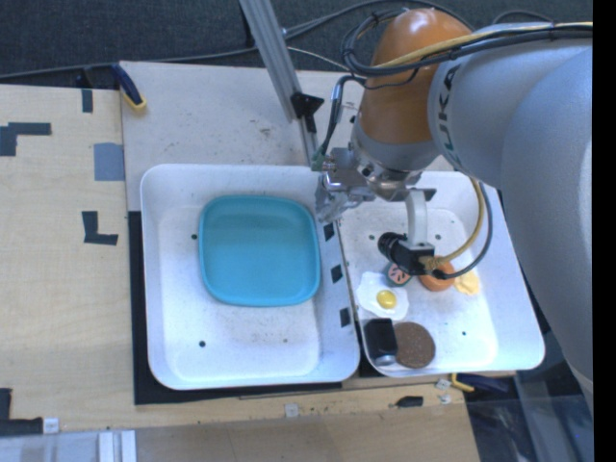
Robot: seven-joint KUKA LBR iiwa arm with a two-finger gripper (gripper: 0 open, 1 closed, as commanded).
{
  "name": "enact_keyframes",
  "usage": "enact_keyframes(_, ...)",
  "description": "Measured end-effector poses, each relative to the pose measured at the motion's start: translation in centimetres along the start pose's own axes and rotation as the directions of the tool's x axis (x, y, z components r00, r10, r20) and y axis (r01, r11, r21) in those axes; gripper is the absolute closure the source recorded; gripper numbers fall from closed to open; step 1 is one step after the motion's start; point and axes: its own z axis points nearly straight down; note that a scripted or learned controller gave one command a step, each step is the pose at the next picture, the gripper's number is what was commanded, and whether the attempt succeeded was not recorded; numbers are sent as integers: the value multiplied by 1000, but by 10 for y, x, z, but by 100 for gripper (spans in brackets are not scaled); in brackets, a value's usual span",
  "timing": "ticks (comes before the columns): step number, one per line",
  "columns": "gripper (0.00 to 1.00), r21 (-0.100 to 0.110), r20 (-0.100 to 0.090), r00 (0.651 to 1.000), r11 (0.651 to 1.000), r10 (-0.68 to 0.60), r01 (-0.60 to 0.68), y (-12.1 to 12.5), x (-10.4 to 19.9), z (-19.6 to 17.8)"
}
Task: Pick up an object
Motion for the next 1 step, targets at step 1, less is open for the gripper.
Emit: enact_keyframes(1, 100, 1, 1, 1000, 1000, 2, -2, -23, 48, 10)
